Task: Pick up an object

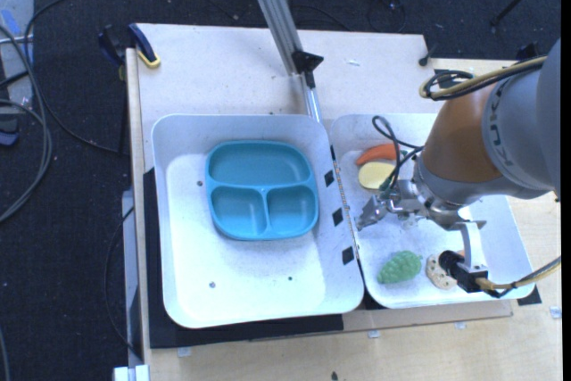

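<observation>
While the claw [375, 214] hangs spread and grasping nothing low in the right bin [510, 219], seemingly to reach its contents, candidates lie close: a green toy [399, 267] just below it, an orange-and-yellow piece [376, 167] just above; the blue tray [262, 189] fills the left bin [178, 219].

Reaching in from the right, grey arm [526, 129] with orange band [459, 138] above the wrist, bent low and leftward. Gripper [370, 214] angled down and to the left, metal fingers [366, 219] slightly parted, nothing between them.
</observation>
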Controlling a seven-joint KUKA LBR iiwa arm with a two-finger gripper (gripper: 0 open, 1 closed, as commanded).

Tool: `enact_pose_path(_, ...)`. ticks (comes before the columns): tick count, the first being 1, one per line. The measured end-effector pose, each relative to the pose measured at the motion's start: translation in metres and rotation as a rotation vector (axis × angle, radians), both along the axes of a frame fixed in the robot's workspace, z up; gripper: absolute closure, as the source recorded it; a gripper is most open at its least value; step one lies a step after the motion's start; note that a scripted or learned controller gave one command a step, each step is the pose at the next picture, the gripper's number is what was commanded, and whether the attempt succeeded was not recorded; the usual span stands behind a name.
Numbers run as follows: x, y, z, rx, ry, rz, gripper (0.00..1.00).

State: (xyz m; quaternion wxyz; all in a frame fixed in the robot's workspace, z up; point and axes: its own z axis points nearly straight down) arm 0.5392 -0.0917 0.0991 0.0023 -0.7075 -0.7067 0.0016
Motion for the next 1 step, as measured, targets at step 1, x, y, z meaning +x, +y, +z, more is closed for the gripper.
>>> enact_pose_path(1,0.0013,-0.0003,0.0133,-0.001,-0.005,-0.001,1.00)
